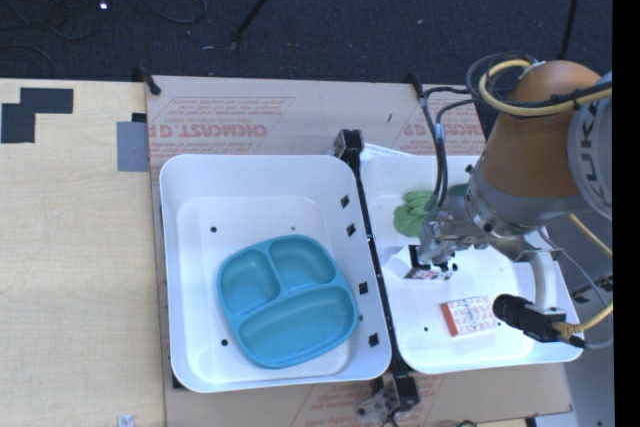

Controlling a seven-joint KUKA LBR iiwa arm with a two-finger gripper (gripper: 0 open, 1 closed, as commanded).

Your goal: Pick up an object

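Two white bins (185, 215), one blue plate (288, 300), one green cloth (412, 212), one red-patterned card (468, 316)

arm: comes in from the right, grey body with the big orange band (540, 130) bulging just above the wrist
wrist: pointed down and left, cables looped round it
gripper (432, 260): hanging low at the end of the wrist, small metal bits, pretty hard to make out from up here
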